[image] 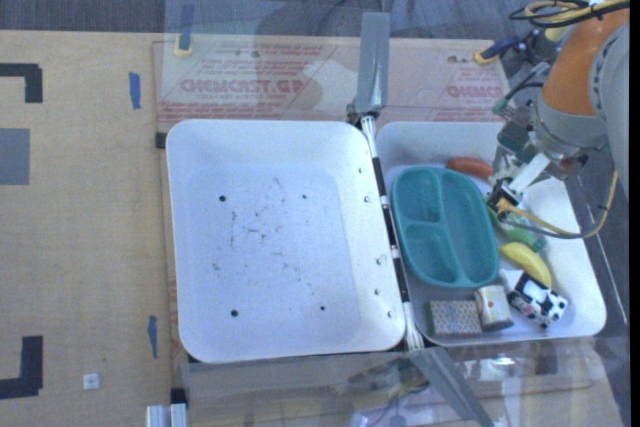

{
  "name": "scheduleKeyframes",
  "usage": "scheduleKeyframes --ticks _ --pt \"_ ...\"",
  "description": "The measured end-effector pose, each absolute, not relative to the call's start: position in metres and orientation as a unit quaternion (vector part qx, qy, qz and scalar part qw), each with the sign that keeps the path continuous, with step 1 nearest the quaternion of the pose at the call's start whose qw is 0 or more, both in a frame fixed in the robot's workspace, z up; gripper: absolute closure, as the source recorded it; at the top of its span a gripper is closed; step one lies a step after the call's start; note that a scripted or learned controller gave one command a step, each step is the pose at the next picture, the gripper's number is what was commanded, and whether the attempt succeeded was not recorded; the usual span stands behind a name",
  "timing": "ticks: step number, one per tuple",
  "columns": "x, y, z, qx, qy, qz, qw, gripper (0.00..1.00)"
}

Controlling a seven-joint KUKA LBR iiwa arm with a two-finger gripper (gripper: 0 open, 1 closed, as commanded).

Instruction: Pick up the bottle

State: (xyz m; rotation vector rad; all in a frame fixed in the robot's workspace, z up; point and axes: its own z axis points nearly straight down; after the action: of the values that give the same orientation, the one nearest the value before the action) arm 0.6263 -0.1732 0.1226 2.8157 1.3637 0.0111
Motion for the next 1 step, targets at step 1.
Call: scheduleKeyframes --ticks 1 --pt "0.6263 -0.1728 0.1225 0.9 0.436 0.0032 0.006 0.0"
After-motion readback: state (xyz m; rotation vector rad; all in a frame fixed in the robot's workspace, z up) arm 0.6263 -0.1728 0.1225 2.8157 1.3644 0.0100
